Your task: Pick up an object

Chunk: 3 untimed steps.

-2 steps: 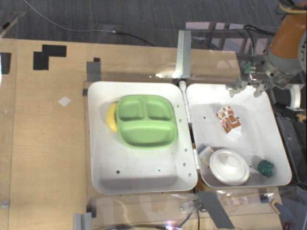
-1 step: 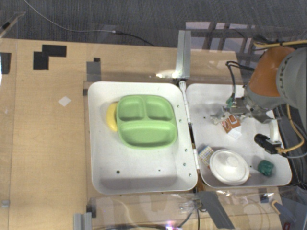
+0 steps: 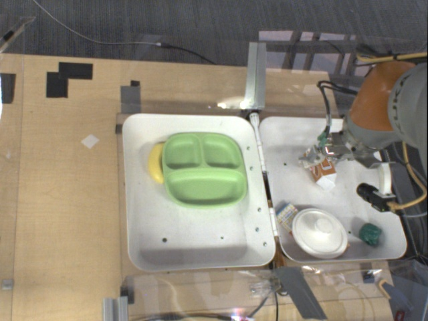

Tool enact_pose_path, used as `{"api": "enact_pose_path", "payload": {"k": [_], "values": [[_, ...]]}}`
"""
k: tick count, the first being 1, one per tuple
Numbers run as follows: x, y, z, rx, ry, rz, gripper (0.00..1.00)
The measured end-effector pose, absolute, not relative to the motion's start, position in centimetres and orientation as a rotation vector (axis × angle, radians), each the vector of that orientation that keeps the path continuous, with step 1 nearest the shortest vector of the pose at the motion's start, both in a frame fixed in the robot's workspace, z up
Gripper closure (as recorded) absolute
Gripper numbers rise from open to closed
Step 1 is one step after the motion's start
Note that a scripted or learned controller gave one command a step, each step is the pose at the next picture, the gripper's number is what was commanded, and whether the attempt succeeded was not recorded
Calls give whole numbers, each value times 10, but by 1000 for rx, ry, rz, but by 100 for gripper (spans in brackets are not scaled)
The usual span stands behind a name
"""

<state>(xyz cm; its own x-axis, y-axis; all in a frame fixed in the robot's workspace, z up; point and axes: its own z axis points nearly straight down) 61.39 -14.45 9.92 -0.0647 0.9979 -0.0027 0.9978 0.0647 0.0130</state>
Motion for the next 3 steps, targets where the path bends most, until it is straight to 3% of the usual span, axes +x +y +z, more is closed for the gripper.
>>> {"api": "enact_pose_path", "payload": {"k": [1,2,3], "values": [[594,-67,202,2198,2239,7,100],[555,-110,165,2576,1798,1,100],[553,-140,176,2611,1745,2,100]]}}
